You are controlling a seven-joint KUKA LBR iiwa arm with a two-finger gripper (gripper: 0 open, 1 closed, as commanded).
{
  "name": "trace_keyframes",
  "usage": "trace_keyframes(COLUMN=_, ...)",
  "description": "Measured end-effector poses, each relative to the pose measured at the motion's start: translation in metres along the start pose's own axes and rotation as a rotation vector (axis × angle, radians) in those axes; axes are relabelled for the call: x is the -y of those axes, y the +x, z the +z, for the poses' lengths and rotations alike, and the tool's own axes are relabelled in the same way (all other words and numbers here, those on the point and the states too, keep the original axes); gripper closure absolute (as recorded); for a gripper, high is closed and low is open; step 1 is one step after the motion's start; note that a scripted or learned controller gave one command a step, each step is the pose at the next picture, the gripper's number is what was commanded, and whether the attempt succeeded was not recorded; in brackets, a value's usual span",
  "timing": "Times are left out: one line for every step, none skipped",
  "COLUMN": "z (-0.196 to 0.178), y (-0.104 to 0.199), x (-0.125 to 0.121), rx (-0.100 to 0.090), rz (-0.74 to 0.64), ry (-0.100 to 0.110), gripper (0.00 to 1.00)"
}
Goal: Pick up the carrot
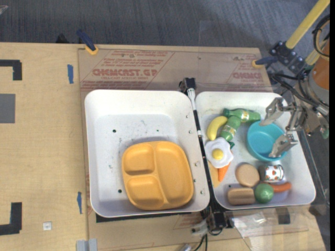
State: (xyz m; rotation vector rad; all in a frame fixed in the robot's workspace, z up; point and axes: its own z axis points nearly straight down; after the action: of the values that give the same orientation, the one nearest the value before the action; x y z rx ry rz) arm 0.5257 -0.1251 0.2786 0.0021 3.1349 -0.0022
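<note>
Orange carrot (222, 172), half under fried egg (218, 152), long axis near-far, lies left of gripper (279, 124), jaws spread, holding nothing, over blue bowl (263, 140).

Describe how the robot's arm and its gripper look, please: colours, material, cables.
The gripper has two thin fingers of bare silvery metal on a grey metal body. Black cables loop beside it. Above the wrist, the arm carries an orange band.

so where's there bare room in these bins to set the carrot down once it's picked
Free: the left bin floor behind and left of the yellow divided tray, and the tray's own compartments. Crowded: the right bin, where the carrot lies wedged under the fried egg, beside the banana, blue bowl and gripper.
</note>
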Motion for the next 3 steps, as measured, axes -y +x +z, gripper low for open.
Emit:
trace_keyframes(z=0.098, y=0.049, x=-0.059, rx=-0.014, rz=-0.103, ry=-0.007, gripper=0.00)
trace_keyframes(z=0.181, y=0.028, x=-0.034, rx=0.007, rz=-0.137, ry=-0.001, gripper=0.00)
trace_keyframes(z=0.188, y=-0.030, x=-0.032, rx=0.009, rz=0.128, ry=-0.002, gripper=0.00)
